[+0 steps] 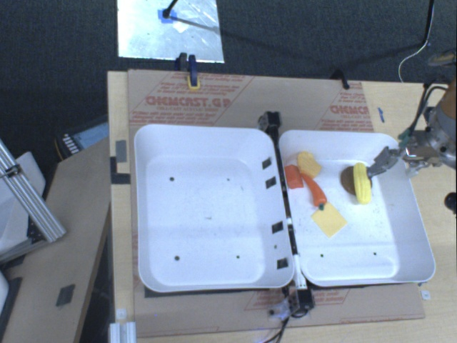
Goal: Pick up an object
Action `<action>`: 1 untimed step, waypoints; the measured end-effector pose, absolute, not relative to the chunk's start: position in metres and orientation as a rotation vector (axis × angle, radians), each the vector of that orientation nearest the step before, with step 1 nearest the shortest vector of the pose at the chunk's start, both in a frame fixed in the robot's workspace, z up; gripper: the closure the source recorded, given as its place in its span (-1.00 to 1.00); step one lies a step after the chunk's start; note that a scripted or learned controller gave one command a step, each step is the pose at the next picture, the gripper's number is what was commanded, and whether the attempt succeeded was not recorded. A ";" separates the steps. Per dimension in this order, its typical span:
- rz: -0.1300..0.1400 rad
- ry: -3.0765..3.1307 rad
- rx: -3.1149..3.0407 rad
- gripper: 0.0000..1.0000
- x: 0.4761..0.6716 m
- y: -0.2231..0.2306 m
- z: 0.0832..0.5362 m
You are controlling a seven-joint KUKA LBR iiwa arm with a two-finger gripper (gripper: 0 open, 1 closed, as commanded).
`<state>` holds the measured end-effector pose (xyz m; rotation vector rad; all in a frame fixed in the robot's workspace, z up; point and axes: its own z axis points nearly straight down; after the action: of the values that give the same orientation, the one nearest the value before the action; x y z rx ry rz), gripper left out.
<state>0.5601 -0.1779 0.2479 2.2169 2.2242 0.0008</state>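
The right bin point(400, 263) holds several small items. A yellow corn-like piece point(362, 183) lies beside a brown round piece point(348, 179) near the bin's back right. A yellow lump point(308, 163), a red-orange piece point(292, 176) and an orange carrot point(316, 191) sit near the left wall. A flat yellow slice point(329, 221) lies in front of them. My gripper point(380, 162) reaches in over the right rim, its tip just above and right of the corn-like piece. Nothing shows as held.
The left bin point(146, 213) stands next to the right one, with black clips point(271, 183) along the shared wall. A clamp point(191, 68) and a metal sheet point(170, 18) lie behind the bins. The arm's wrist point(432, 141) hangs over the right edge.
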 end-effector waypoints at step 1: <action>0.000 2.230 2.214 -1.00 0.598 -0.179 0.129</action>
<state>0.5982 -0.1791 0.1286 2.2136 2.2299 -0.0002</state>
